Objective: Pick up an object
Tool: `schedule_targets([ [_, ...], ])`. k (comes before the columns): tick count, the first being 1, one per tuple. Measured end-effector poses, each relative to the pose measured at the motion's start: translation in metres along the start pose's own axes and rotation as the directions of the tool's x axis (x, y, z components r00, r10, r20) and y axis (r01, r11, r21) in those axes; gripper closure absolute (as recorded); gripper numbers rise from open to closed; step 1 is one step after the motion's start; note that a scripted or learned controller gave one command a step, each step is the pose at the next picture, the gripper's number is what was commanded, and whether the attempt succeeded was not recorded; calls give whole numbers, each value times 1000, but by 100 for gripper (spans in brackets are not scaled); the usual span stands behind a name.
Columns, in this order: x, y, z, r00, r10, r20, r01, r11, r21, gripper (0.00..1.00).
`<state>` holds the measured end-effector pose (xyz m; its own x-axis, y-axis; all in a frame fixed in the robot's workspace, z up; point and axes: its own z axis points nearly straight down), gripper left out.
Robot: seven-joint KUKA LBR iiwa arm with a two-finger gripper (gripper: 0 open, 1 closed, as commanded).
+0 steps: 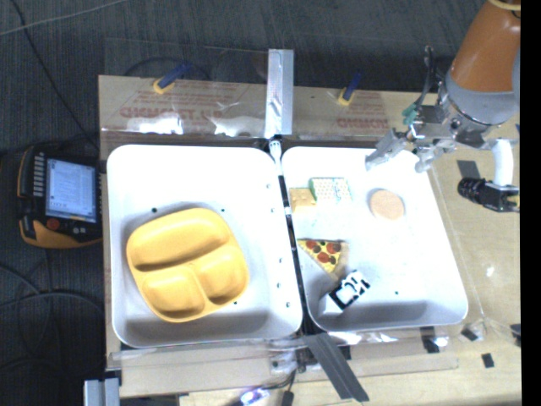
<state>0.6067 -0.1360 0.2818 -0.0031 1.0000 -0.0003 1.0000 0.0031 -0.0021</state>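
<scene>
i see the gripper [399, 150] above the right bin's [423, 294] far edge, near a round tan disc [386, 204]; a yellow divided tray [187, 263] fills the left bin [135, 163].

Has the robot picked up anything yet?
Not yet. The hand hangs above the right bin's back edge with nothing seen in it. The cookie, pizza slice, sandwich and black-and-white piece lie in the bin. It must reach down, grab one and lift it.

Arm [489, 49] cut off at top-right edge; black-white item [349, 291] too small to ID.
</scene>
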Motion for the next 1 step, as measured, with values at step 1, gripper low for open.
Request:
schedule_targets([
  [1,-51,0,84,997,78,2,-78,997,1,0],
])
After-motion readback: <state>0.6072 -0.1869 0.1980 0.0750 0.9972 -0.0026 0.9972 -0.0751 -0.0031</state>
